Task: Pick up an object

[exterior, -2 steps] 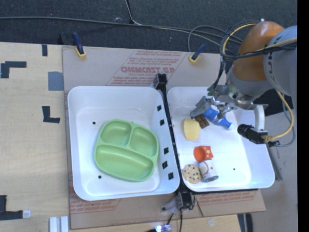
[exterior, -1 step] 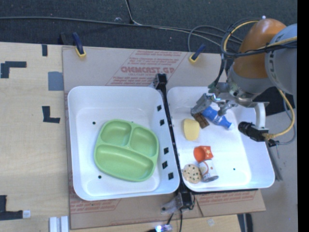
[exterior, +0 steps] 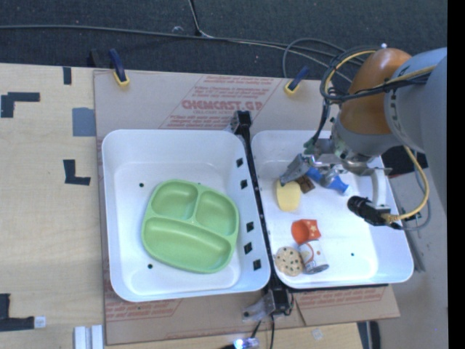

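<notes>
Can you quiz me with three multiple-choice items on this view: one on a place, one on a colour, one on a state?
1. Where does the divided tray lie?
A. In the left bin
B. In the right bin
C. On the bare bench

2. What colour is the tray?
A. Red
B. Green
C. Blue

3. How does the tool stand?
A. Raised far above the left bin
B. Parked outside both bins
C. Down in the right bin near the yellow block

Answers:
1. A: the tray rests on the floor of the left bin.
2. B: it is light green all over.
3. C: the tool sits low over the right bin's far part, close above the yellow block.
</notes>
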You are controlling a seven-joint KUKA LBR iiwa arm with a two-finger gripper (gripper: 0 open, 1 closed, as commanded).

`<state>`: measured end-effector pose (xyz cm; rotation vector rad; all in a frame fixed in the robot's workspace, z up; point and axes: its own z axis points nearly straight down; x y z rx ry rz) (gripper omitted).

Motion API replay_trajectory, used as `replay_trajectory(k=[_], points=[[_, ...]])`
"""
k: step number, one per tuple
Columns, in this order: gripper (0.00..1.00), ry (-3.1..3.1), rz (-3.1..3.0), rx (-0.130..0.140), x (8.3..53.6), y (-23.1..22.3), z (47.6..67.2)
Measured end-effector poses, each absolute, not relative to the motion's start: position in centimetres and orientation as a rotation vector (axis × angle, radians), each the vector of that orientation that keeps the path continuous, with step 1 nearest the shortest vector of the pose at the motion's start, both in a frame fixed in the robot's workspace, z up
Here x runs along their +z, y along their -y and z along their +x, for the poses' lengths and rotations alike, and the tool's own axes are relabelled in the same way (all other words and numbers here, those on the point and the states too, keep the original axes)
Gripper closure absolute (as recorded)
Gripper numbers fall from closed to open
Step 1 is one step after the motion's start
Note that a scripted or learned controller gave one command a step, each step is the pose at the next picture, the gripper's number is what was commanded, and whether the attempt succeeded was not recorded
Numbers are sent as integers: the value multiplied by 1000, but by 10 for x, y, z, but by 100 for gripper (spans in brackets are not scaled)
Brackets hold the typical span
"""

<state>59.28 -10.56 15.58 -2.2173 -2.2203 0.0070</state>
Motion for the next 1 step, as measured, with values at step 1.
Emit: replay_trajectory(k=[1], points=[[0, 2218, -2218, 9, 103, 112, 584]])
